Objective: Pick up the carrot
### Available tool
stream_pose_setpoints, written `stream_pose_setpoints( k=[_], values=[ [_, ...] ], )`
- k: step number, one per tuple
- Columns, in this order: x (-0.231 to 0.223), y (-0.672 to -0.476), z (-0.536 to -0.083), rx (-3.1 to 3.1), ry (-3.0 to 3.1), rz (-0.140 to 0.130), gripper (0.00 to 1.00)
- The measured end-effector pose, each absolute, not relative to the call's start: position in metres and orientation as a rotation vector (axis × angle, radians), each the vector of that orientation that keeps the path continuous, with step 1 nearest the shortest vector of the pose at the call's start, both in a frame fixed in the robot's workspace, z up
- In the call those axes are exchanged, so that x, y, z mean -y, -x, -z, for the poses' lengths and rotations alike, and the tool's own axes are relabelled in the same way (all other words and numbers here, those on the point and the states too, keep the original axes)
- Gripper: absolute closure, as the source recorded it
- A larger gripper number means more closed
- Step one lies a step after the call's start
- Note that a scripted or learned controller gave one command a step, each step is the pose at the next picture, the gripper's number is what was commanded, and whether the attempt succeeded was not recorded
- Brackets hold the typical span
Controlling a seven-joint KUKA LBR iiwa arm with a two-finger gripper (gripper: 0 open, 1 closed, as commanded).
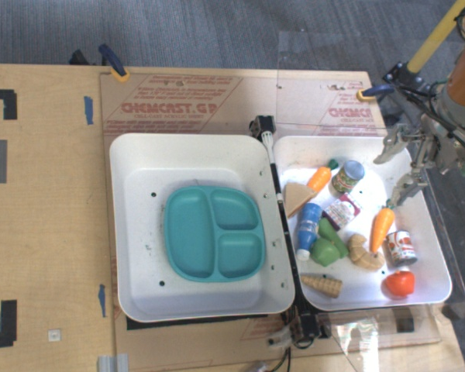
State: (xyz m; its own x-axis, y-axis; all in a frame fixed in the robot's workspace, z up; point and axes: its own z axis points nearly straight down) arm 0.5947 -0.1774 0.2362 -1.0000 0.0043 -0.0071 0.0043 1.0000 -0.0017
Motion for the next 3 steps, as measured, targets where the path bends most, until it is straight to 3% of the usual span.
stream_pose_setpoints(
  k=[1, 3],
  values=[
    [0.1957, -0.6221, -0.1442, -3.101, 0.100, 0.020, 0.00],
    [0.1993, -0.6189, -0.1414, -3.086, 0.081, 0.023, 0.00]
  ],
)
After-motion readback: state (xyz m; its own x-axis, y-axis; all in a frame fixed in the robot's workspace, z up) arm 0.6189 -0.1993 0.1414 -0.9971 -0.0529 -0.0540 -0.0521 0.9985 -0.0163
